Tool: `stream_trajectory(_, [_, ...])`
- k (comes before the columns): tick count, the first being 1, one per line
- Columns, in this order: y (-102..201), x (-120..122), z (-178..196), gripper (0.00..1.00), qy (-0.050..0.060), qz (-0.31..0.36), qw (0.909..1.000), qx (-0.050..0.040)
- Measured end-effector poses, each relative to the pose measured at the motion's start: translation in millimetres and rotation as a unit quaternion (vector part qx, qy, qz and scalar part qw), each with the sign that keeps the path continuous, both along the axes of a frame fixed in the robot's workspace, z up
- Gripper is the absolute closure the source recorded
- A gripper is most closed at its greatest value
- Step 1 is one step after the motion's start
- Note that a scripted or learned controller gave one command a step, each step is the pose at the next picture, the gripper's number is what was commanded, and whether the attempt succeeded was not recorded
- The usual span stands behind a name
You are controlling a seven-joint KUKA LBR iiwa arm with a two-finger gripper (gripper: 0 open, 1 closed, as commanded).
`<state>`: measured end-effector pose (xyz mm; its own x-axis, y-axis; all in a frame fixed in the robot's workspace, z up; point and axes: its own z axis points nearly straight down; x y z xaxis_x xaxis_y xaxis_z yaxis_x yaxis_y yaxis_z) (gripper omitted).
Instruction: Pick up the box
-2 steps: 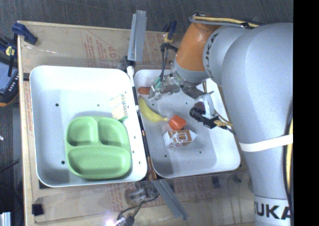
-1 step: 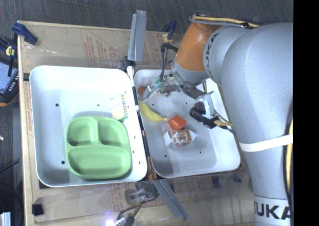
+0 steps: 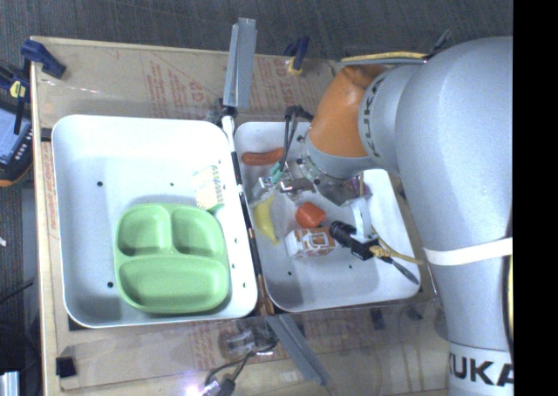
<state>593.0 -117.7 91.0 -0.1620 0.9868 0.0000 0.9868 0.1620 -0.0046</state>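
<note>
Box (image 3: 312,243): lies flat in right bin (image 3: 397,285), just below gripper (image 3: 292,178).
Gripper state: cannot tell, nothing seen held.

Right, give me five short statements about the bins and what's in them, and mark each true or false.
1. The green divided tray lies in the left bin. True.
2. The hot dog lies in the left bin. False: it lies in the right bin.
3. The box sits in the right bin. True.
4. The arm reaches over the left bin. False: it is over the right bin.
5. The tray has three compartments. True.
</note>
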Motion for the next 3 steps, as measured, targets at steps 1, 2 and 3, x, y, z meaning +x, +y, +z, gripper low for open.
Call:
stream_trajectory(1, [-46, -40, 115, 0.0, -0.002, 0.01, 0.9999, 0.0004])
stream_trajectory(2, [-18, -73, -1, 0.0, 0.001, -0.104, 0.9946, 0.0004])
stream_trajectory(3, [-17, -17, 1, 0.0, -0.002, -0.066, 0.9978, 0.0005])
